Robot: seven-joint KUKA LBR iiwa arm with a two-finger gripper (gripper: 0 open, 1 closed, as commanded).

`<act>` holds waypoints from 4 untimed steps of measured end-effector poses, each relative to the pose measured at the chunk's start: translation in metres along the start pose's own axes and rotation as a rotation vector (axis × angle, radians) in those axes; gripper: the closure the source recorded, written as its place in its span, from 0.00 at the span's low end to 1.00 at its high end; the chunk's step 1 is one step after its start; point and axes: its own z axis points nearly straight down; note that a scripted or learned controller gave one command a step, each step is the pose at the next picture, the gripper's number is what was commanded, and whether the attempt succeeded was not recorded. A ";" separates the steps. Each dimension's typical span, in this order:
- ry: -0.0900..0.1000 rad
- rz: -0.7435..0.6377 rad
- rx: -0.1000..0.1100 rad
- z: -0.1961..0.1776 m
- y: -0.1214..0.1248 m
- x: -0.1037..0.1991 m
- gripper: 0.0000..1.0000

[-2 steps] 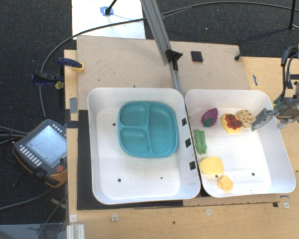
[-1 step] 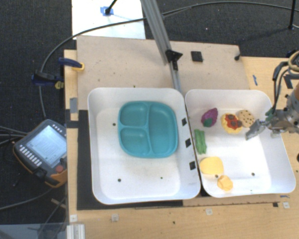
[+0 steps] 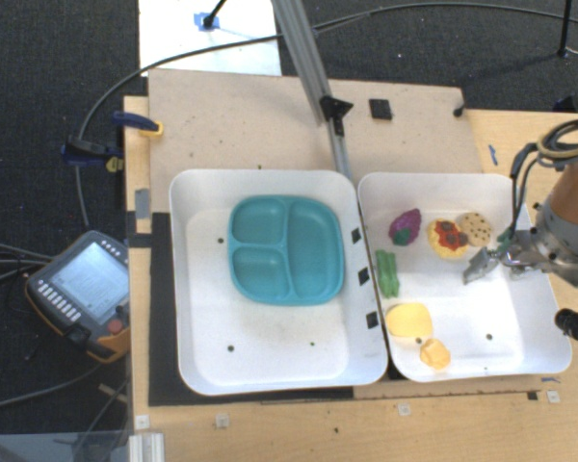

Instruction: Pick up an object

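Observation:
The right bin holds several toy foods. At its back lie a purple piece, a red and yellow pizza-like piece and a round cookie. A green piece lies along the left wall. A yellow piece and a small orange piece sit near the front. My gripper hangs over the right part of this bin, just right of and below the pizza piece and cookie. It is open, with nothing between its fingers.
In the left bin lies a teal divided plate. A grey pole slants over the back of the bench. A teach pendant and cables lie on the floor to the left.

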 end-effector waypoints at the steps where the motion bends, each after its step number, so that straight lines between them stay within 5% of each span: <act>1: -0.002 0.001 -0.008 0.059 0.002 0.002 0.00; 2: 0.000 0.000 -0.014 0.044 0.005 0.003 1.00; 4: -0.003 -0.004 -0.009 -0.070 0.009 0.001 1.00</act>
